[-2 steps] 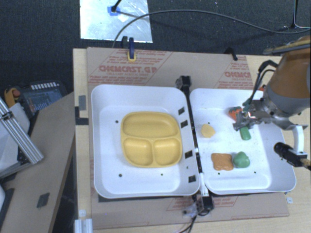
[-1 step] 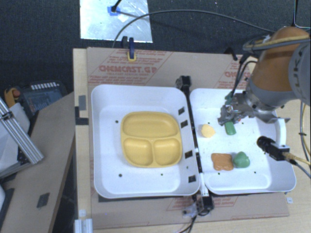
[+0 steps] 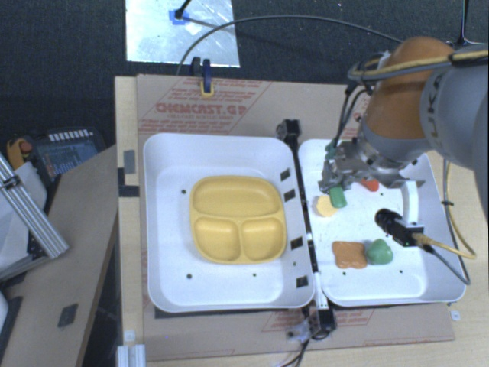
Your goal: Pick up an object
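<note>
A yellow divided plate [image 3: 233,219] sits centred in the left bin [image 3: 164,281]. In the right bin [image 3: 435,277], the jaws [image 3: 333,180] hover at eleven o'clock over a green piece [image 3: 338,199], probably the target; I cannot tell whether they are parted.

A yellow tray [image 3: 233,219] with three compartments lies in the middle of the left bin [image 3: 164,205]. Both bins sit on a cardboard sheet [image 3: 206,102] printed in red, with a blue and yellow clamp [image 3: 205,76] on its upper edge. Between the bins runs a black strip [image 3: 299,205]. At the upper left of the frame a shiny foil sheet [image 3: 179,17] lies on dark floor. At the left edge stand an aluminium bar [image 3: 30,212] and a handset [image 3: 65,153].
</note>
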{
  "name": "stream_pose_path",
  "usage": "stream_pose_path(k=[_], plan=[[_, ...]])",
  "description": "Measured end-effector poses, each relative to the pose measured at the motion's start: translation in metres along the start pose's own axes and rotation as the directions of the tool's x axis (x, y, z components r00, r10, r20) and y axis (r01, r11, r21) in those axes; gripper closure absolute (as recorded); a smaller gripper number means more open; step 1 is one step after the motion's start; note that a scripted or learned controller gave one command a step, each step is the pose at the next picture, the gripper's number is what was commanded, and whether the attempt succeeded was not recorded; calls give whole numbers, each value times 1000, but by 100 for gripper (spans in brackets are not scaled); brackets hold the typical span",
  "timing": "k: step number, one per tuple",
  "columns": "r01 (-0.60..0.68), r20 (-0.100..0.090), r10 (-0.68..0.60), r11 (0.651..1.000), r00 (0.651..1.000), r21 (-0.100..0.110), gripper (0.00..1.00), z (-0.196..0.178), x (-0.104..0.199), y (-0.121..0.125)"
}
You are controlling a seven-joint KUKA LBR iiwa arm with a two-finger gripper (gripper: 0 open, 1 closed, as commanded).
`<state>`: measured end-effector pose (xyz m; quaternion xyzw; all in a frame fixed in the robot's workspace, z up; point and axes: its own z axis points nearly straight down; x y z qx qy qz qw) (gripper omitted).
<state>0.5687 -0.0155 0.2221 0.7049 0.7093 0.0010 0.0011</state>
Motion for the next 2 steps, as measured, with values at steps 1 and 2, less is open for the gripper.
stream_pose_path(k=[1, 2], plan=[[-1, 0, 1, 1000, 1000, 0, 100, 5, 46, 3], [-1, -1, 1, 1000, 1000, 1, 100, -1, 105, 11]])
